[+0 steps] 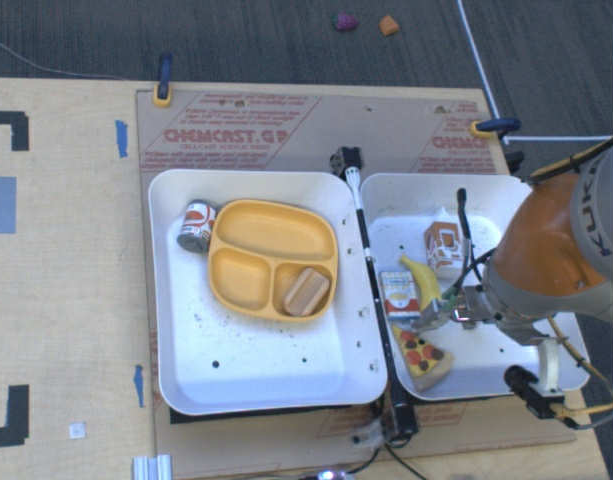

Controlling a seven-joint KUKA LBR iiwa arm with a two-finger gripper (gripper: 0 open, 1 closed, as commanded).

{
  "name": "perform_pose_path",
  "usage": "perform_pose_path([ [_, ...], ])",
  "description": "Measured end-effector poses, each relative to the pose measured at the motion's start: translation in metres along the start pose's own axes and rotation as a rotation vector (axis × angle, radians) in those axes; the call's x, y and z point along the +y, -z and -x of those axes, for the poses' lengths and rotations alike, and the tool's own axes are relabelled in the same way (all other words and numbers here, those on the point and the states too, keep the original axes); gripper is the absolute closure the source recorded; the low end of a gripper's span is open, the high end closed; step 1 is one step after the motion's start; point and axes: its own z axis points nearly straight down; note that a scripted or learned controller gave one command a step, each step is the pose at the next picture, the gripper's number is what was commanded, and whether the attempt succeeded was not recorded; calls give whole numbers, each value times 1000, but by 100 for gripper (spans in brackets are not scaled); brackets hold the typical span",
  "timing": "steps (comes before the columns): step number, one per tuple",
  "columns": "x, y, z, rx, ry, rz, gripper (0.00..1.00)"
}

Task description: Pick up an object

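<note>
In the right bin [486, 368], a yellow banana [423, 280] lies beside a small white and red box [398, 293]. A brown and white carton [443, 246] stands behind them, and a pizza slice [424, 356] rests near the bin's front left corner. My gripper [448, 314] is low over this bin, just right of the banana's near end and above the pizza slice. The arm's orange band [546, 248] hides the bin's right part. Nothing is visibly held.
The left bin [266, 368] holds a yellow divided plate [256, 238] with a tan bread piece [306, 291] in its right compartment. A red and white can [194, 226] lies by the plate's left edge. A black cable runs over the right bin.
</note>
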Motion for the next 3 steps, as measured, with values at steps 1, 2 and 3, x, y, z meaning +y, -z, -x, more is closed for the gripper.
perform_pose_path([
  [1, 0, 0, 0, 2, 1, 0, 0],
  [2, 0, 0, 0, 2, 1, 0, 0],
  [3, 3, 12, 3, -7, -3, 10, 100],
])
